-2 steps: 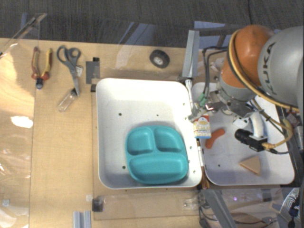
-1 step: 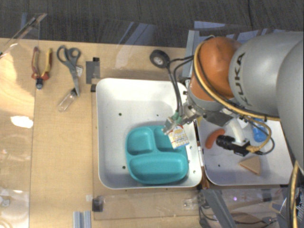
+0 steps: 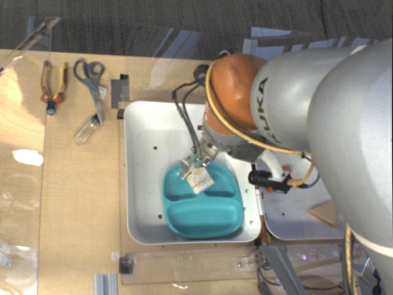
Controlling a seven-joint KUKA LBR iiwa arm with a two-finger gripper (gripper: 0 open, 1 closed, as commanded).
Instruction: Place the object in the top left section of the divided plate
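A teal divided plate (image 3: 202,217) lies in the left white bin (image 3: 144,165), toward its front right. My gripper (image 3: 196,163) reaches down over the plate's back edge, mostly hidden under the grey arm and its orange band. Just below it a small pale object (image 3: 200,180) with a label-like face sits over the ridge between the plate's two upper sections. I cannot see whether it is held or resting on the plate.
Red-handled pliers (image 3: 52,88), grey scissors (image 3: 91,78), a black block (image 3: 121,90) and a clear tube (image 3: 86,129) lie on the bench to the left. The right bin (image 3: 288,223) holds a tan wedge (image 3: 325,212). The arm's bulk covers the right side.
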